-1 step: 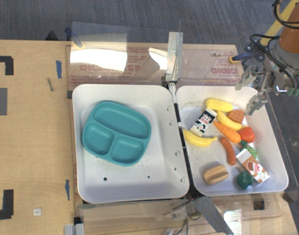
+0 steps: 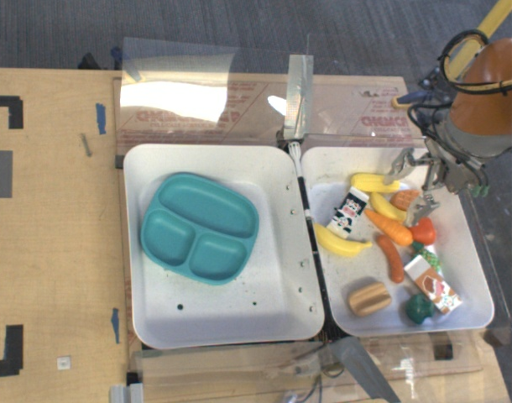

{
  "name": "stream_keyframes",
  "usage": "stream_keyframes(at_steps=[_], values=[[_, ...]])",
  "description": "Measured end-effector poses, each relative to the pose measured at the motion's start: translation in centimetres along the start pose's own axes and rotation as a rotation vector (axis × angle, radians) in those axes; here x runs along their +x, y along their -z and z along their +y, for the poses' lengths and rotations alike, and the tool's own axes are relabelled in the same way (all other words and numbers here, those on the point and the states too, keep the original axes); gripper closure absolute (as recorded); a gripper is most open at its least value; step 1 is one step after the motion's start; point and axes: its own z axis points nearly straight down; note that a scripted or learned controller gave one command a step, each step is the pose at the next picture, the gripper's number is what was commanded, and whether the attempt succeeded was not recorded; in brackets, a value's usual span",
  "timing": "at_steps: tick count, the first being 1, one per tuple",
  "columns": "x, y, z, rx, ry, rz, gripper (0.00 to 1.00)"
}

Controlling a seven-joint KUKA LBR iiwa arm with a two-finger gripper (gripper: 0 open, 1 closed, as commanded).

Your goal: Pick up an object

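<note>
Bright, even overhead light falls on the worktop (image 2: 46,225), with strong white glare on the clear plastic sheet (image 2: 176,99) behind the left bin (image 2: 138,309). Shadows are soft and short. Focus is slightly soft throughout.

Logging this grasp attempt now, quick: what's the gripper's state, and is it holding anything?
Gripper: cannot be told. It hangs over the right bin, by the toy food; nothing visibly held.

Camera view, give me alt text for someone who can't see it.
A robot gripper hovers over toy food in the right bin, above a carrot and bananas. The left bin holds a teal divided plate.
</note>
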Motion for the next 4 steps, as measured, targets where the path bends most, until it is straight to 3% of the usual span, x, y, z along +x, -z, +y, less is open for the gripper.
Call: stream_keyframes(at_steps=[1, 2, 3, 4], values=[[6.7, -3.1, 4.2, -0.001, 0.006, -0.003, 0.0], [6.2, -1.6, 4.2, 0.004, 0.008, -0.016, 1.0], [2.8, 3.5, 9.8, -0.002, -0.163, -0.002, 1.0], [-3.0, 6.8, 12.5, -0.002, -0.322, -0.001, 1.0]])
